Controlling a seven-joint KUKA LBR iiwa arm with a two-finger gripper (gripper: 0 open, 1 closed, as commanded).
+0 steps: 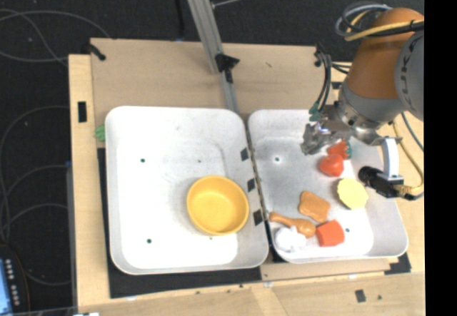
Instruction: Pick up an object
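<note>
Over the right bin (285, 138) my gripper (313, 139) hangs near the upper middle of the floor, just left of a red piece (331, 165). Cannot tell how it is set from this slant; nothing visibly held. Judging by that, pick not done: every object sits on the bin floor. Candidates, all in the right bin: red piece just beside me, pale yellow round piece (352, 193) toward the right wall, tan brown piece (313, 205) mid-floor, orange-red block (329, 233) near the front edge, white lump (289, 239) at the front-left corner with a thin orange stick (291, 222) touching it. Left bin (157, 136) has a yellow bowl (217, 205) near the front, apart from the walls. Room: bare floor under and left of me up to the divider between bins, good for descending. Front cluster is crowded and close to the rim, tighter approach. Red piece looks like the nearest target, with free space on its left side.
</note>
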